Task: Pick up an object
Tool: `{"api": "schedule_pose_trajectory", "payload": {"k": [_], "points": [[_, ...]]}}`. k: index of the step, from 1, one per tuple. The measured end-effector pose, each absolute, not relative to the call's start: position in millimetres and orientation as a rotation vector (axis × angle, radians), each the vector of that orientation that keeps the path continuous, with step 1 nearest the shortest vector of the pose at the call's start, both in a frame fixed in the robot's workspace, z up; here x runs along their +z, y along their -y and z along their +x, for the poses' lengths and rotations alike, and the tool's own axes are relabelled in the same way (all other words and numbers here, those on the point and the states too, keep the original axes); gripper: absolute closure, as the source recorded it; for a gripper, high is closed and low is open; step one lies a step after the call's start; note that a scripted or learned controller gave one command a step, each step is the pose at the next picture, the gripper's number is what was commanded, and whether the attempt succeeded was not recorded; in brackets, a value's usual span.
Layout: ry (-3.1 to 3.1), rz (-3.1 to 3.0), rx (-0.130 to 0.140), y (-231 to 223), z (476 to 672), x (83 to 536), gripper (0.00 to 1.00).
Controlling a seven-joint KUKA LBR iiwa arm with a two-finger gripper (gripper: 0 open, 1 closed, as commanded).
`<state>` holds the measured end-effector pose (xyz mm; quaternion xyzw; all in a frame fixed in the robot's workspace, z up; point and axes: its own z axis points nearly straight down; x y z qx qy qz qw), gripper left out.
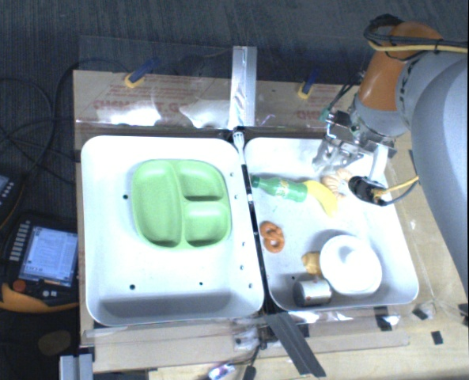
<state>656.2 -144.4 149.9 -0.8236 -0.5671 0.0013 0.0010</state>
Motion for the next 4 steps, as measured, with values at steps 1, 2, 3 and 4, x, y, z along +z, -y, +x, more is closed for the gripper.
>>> {"api": "schedule_pose_trajectory", "payload": {"k": [1, 2, 3, 4], "points": [[1.78, -2.586, 0.006, 144.6, 656.2, 150.0, 0.0], [1.817, -2.563, 0.008, 123.5, 642.9, 146.5, 0.0], [1.855, -2.536, 0.008, 201.0, 627.0, 128.0, 0.0], [1.591, -2.704, -0.008, 199.1, 628.9, 98.3, 0.0]]}}
